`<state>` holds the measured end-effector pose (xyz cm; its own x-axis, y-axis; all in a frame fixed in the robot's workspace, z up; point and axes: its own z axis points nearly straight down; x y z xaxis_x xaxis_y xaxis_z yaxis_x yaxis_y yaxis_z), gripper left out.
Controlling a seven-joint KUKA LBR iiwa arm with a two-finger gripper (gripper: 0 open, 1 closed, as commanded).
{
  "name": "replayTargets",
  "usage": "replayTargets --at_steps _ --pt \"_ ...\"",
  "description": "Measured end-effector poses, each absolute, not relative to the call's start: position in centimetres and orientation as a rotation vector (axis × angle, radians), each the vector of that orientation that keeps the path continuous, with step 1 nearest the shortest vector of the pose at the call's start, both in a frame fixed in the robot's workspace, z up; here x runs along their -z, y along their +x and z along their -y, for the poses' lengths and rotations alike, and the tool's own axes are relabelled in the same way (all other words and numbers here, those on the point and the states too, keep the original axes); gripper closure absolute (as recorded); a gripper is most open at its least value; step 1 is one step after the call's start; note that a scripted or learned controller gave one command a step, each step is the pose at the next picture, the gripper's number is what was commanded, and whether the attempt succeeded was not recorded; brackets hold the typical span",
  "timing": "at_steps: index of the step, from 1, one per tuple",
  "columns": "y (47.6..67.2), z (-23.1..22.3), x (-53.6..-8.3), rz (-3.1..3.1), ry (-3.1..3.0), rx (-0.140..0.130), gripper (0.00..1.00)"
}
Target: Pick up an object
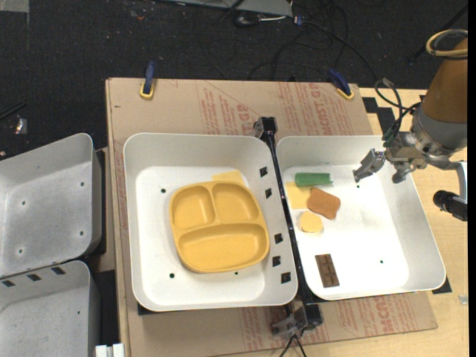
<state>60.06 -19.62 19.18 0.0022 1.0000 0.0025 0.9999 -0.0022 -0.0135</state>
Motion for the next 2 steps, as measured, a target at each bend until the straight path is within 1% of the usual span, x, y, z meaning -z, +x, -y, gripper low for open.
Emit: replayTargets --at_steps 1,2 --pt "60.4 19.6 -20.0 2.223 -2.220 0.000 0.00" --pt "61.0 19.8 -13.9 2.219 -2.219 -0.003 0.00"
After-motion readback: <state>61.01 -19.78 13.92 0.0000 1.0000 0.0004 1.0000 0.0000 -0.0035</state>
